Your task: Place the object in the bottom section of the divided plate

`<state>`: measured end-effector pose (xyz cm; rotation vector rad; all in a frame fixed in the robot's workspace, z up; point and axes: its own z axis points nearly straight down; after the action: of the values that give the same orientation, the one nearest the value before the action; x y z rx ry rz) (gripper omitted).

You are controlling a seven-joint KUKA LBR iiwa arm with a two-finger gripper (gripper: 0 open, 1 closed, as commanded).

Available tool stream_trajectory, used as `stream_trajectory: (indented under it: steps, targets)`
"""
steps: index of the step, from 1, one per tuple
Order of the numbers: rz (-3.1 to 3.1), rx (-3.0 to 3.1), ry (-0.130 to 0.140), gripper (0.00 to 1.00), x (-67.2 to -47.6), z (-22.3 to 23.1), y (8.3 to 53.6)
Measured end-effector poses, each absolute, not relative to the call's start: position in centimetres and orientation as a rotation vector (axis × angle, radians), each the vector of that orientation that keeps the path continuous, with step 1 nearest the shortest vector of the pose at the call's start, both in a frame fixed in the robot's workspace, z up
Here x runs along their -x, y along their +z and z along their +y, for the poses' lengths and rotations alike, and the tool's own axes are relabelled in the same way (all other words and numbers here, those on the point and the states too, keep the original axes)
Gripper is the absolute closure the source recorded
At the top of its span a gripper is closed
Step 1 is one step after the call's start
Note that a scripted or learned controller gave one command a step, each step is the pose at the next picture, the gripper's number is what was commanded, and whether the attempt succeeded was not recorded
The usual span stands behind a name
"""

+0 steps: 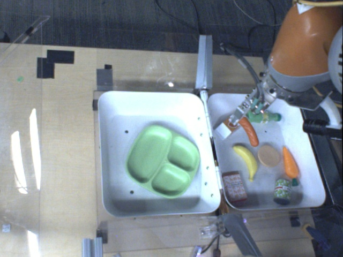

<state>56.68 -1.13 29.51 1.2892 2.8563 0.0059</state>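
My gripper (239, 115) hangs low over the right bin (316, 197), near its far left corner, and its fingers are too small and blurred for me to tell how they stand. Just beside it lies a red-orange sausage (249, 132), slanting toward the bin's middle; I cannot tell whether I touch it. A green bottle (266, 117) lies behind it by the far edge. Toward the near edge sit a banana (246, 160), a tan disc (269, 156), a carrot (290, 163), a small can (282, 191) and a dark red box (235, 187). The green divided plate (163, 160) rests in the middle of the left bin (115, 116).
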Motion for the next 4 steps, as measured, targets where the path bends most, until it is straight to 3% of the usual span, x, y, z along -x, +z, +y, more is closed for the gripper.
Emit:
stream_trajectory:
  steps: [1, 2, 3, 4]
  targets:
    - [2.768, -1.478, 0.006, 1.00, -54.1, 9.8, 24.3]
    - [2.718, -1.570, 0.004, 1.00, -56.3, 17.0, 21.3]
    - [2.661, -1.668, 0.002, 1.00, -56.0, 12.7, 12.9]
    - [2.695, -1.614, 0.004, 1.00, -50.9, 13.3, 14.9]
